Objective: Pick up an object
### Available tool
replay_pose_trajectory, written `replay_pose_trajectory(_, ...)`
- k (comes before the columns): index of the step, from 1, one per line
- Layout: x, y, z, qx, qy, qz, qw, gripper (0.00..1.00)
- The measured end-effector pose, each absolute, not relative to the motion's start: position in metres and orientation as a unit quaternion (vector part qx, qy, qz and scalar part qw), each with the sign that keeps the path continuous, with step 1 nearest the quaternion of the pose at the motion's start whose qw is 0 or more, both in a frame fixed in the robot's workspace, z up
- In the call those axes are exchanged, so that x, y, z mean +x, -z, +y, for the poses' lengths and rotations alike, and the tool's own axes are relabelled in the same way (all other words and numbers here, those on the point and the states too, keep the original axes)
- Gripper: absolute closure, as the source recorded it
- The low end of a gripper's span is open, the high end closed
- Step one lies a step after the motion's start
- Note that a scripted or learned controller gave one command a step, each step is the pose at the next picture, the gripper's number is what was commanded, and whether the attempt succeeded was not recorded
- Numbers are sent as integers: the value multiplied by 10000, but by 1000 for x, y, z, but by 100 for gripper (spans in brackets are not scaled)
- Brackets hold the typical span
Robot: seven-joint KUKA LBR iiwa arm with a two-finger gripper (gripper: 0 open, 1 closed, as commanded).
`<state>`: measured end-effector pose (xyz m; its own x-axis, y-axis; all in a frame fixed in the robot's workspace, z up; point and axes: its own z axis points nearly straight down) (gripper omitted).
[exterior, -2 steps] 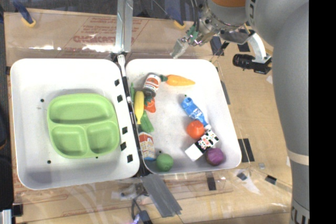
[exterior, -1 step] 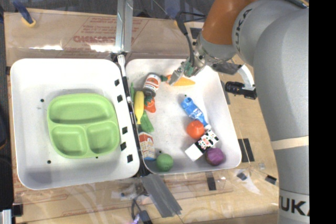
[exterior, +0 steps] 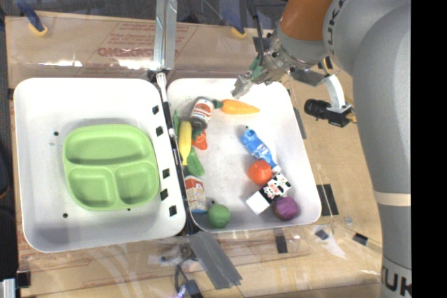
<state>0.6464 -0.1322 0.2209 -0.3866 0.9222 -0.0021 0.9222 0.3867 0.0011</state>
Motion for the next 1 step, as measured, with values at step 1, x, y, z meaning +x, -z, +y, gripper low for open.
replay_pose_trajectory(1,631,-118,-175,6506,22,7594,-38,100)
